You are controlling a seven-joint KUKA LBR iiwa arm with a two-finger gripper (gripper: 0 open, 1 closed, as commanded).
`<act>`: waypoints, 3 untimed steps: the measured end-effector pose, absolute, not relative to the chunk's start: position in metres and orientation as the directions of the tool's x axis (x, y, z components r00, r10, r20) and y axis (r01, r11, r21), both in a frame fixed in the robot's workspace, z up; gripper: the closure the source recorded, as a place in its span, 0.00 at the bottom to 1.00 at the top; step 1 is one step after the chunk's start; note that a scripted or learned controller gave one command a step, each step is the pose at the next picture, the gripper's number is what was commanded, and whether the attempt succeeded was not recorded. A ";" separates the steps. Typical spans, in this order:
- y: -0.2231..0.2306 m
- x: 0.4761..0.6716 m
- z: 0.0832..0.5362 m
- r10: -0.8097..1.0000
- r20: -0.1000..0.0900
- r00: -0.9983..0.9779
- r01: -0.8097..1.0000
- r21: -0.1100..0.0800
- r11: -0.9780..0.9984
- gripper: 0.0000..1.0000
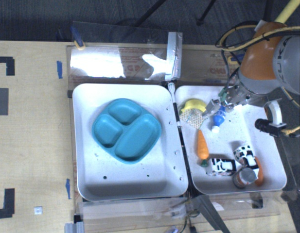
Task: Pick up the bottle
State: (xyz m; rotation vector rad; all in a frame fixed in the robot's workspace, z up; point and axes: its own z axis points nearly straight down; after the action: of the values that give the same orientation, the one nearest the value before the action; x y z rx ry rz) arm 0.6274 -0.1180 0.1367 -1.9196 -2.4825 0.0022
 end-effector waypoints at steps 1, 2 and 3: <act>-0.178 0.612 0.118 0.924 0.003 -0.383 0.924 -0.003 0.383 0.00; -0.185 0.657 0.086 0.960 0.002 -0.279 0.960 -0.005 0.279 0.00; -0.185 0.657 0.086 0.960 0.002 -0.279 0.960 -0.005 0.279 0.00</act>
State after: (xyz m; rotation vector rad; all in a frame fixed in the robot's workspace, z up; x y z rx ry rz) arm 0.6569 -0.1850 0.0862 -1.8834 -2.5095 0.0043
